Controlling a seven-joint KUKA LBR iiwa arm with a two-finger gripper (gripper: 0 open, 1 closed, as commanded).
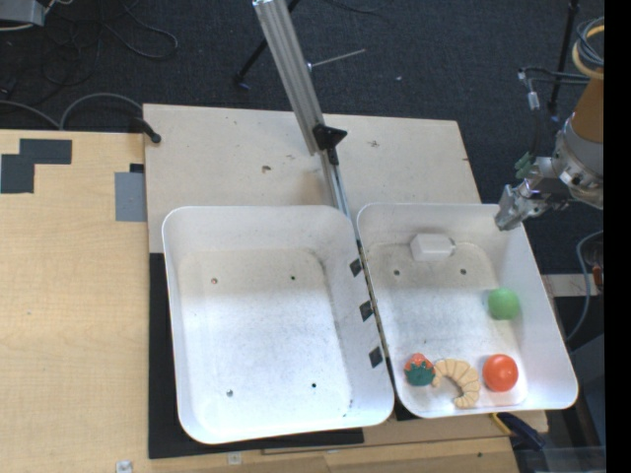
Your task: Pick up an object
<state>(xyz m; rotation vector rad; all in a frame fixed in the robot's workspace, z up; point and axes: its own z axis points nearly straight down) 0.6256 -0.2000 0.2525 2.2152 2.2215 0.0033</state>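
four candidates sit in the right bin (552,363), and none of them is in the pincer's grasp. along the near edge there's a red-orange ball (501,372) by the right wall, a curled tan croissant-shaped piece (458,379) just beside it on the left, and a small red and green toy (419,370) touching the croissant's left end. a green ball (504,304) rests alone further back against the right wall. a white block (432,245) lies near the far wall, well apart from the rest. the pincer (511,208) hangs over the far right corner of that bin, above the rim, with nothing visible in it; whether it's released or clenched, cannot tell from here. the grey arm (582,161) comes in from the right. the left bin (197,382) sits alongside, dark clips (365,310) at the shared edge. both rest on the pale bench (237,156), with a slanted aluminium rail (296,77) behind.
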